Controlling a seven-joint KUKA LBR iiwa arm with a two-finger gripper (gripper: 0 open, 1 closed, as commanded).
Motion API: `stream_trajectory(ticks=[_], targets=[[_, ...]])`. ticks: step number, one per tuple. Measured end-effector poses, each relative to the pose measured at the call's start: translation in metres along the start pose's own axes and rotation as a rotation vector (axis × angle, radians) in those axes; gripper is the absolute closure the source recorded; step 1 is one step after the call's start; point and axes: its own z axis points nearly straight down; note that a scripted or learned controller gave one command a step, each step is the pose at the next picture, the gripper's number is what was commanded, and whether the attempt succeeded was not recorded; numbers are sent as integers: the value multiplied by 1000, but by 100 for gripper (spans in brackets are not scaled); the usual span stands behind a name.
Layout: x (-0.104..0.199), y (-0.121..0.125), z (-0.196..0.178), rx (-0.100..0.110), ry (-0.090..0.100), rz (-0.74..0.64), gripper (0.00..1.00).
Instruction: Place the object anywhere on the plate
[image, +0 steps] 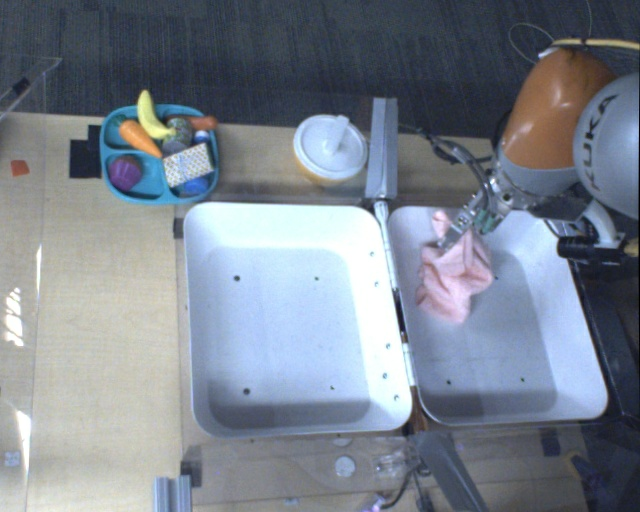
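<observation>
Crumpled pink cloth (455, 272) in right bin (560, 390), tool (470, 222) pinching its top corner

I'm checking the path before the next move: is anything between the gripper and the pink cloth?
Nothing visible stands between them. The gripper is right at the top edge of the pink cloth, which lies in the right bin.

A: How many bins (285, 315)?
B: Two white ones, side by side.
A: Cloths?
B: One pink cloth (455, 275).
A: Anything else?
B: One blue tray (108, 160), one banana (150, 115), one carrot (138, 137), one bowl (330, 148).
</observation>
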Motion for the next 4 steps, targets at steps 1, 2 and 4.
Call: stream_trajectory(ticks=[1, 2, 4], targets=[[-1, 4, -51, -1, -2, -6, 100], [51, 20, -61, -1, -1, -408, 100], [147, 48, -55, -1, 1, -775, 100]])
